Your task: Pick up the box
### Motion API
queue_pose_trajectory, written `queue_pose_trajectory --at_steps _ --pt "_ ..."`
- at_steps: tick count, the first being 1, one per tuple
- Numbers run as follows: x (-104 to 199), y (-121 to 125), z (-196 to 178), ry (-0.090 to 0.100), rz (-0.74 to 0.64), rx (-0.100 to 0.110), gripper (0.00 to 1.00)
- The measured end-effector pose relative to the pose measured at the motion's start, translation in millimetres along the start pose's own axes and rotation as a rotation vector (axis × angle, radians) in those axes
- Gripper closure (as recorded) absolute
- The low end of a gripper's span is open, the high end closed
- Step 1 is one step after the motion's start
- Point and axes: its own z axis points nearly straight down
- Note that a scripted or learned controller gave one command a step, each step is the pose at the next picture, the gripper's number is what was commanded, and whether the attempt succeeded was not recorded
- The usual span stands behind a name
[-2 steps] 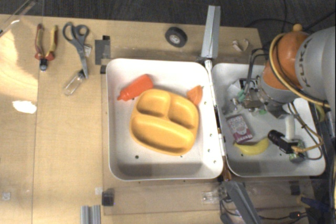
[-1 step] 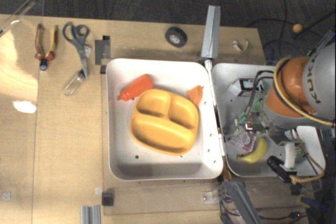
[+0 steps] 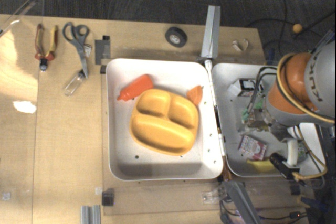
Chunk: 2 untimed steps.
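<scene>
Across the divider from the gripper [image 3: 256,122], toward the view's left, a yellow divided tray [image 3: 165,120] lies in the left bin [image 3: 118,160]. An orange piece [image 3: 135,86] touches the tray's far corner. A smaller orange piece [image 3: 195,94] sits nearer the gripper. Well apart from the gripper, on the bench [image 3: 63,155], lie scissors [image 3: 79,42], what may be pliers [image 3: 44,44], and a tape roll [image 3: 176,36].

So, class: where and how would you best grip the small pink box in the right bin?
Probably from above, across the two longer sides of the pink box: it lies flat on the right bin floor, slightly askew, with a yellow item close beneath and the arm overhanging.
</scene>
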Motion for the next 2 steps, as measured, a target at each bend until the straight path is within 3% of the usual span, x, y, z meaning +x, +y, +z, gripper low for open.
queue_pose_trajectory --at_steps 1,2 --pt "-0.1 -0.1 0.0 0.000 0.000 0.000 0.00" --pt "-27.4 -25.6 -4.2 0.008 -0.069 0.022 0.00"
